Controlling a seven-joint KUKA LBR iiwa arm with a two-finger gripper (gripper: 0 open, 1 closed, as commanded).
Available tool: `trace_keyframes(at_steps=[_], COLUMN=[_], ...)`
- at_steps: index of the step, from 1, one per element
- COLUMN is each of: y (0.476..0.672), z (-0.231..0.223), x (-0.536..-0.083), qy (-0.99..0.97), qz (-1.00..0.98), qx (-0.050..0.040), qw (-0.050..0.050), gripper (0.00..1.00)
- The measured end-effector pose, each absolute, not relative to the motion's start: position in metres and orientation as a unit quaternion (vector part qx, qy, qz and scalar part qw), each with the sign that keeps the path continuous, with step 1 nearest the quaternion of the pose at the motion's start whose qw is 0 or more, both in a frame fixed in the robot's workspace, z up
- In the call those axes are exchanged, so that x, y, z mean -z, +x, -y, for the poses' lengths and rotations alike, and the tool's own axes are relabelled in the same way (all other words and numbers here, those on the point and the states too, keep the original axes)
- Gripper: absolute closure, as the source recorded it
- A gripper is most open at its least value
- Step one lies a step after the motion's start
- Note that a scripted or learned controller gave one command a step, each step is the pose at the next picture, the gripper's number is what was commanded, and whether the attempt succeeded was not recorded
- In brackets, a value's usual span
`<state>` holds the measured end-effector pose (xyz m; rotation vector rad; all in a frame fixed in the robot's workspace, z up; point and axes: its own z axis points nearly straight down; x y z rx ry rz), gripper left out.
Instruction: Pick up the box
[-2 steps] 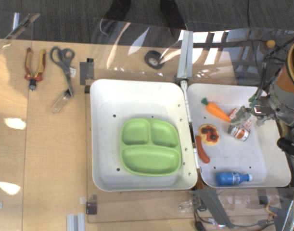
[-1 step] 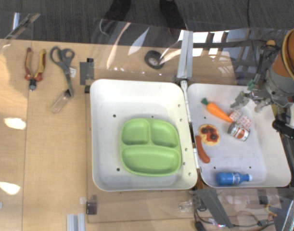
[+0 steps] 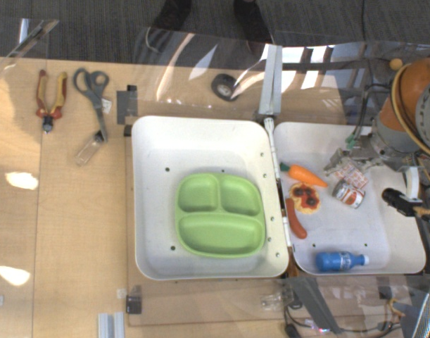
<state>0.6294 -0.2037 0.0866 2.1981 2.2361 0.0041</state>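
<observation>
Box (image 3: 350,187) mid right bin (image 3: 412,259), nearer far edge | gripper (image 3: 352,160) just beyond it, maybe touching | grip state: cannot tell

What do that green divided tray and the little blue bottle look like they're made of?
The green tray looks like moulded plastic with a matte finish: it is one even colour, and its compartment edges are soft and rounded. The blue bottle is probably plastic too, a little glossier and paler at one end. It is too small in the picture to be sure.
</observation>
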Motion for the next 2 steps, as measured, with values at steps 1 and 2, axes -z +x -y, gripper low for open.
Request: trace_keyframes(at_steps=[1, 2], y=[0.632, 0.641], z=[0.202, 0.083], x=[-0.099, -0.210], qy=[0.699, 0.758], qz=[-0.715, -0.652], qx=[-0.0027, -0.0032], qw=[0.006, 0.002], gripper=[1.00, 1.00])
